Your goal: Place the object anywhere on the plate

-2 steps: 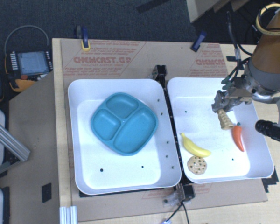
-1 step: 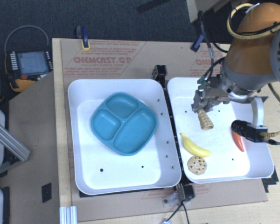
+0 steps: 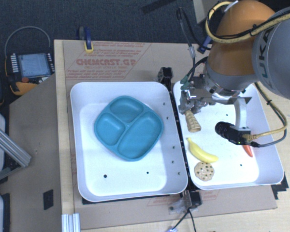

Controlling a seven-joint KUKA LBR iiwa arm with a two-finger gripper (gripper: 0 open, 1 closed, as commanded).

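Note:
A blue three-compartment plate (image 3: 129, 128) lies in the left white bin (image 3: 87, 178), with nothing on it. In the right bin (image 3: 266, 173), a tan waffle-textured cone (image 3: 194, 123) lies near the left wall. My gripper (image 3: 189, 105) is directly over the cone's upper end, touching it or very close to it. A yellow banana (image 3: 202, 152) and a round chocolate-chip cookie (image 3: 204, 171) lie below the cone. A red piece (image 3: 249, 150) sticks out from under a black part on the arm.
The grey arm with its orange band (image 3: 237, 37) covers the top of the right bin. A black part with cables (image 3: 229, 131) hangs over the bin's middle. The divider (image 3: 176, 129) between the bins runs just left of the cone.

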